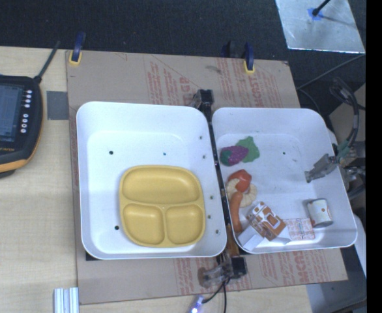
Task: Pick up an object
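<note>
The gripper (321,168) sat at the right edge of the right bin (289,119), low over its floor w/ nothing visibly in it; whether it was released or clenched, can't tell at this res. Nearest pick candidate was the small can (319,212), lying on its side just below the gripper near the bin's right wall: prob. light, stiff, smooth and apt to roll, so best taken across its round body. Other options lay well apart toward the bin's left side: a purple-and-green toy (239,152), likely soft or light plastic w/ a lumpy shape that's easy to pinch; an orange-red piece (238,186), long and thin; and a small carton (264,220) near the front wall, light, crushable, best held on its flat faces. A flat packet (300,229) beside it looked hard to pinch. Printing on carton and packet showed but was too small to read. The left bin (100,119) held a yellow divided tray (163,205).
</note>
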You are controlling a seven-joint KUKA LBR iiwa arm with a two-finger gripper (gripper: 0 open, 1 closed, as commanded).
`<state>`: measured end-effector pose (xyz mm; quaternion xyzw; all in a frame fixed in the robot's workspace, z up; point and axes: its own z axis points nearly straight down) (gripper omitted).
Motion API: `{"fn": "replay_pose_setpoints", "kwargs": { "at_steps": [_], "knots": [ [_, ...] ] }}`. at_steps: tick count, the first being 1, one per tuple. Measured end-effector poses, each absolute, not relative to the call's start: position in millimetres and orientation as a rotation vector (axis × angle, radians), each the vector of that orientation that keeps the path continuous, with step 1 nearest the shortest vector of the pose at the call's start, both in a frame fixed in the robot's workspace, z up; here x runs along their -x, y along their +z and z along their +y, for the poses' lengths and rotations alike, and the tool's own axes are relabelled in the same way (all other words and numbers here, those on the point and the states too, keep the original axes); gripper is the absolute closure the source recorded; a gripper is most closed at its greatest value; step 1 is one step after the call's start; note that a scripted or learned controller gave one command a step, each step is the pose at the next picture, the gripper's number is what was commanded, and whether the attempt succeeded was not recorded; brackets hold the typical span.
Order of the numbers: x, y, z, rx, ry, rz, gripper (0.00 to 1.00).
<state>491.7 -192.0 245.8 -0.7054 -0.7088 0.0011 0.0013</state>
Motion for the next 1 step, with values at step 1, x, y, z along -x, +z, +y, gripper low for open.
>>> {"fn": "replay_pose_setpoints", "kwargs": {
  "at_steps": [1],
  "knots": [
    [-530.4, 96.7, -116.1, 2.210, 0.007, -2.225, 0.00]
  ]
}}
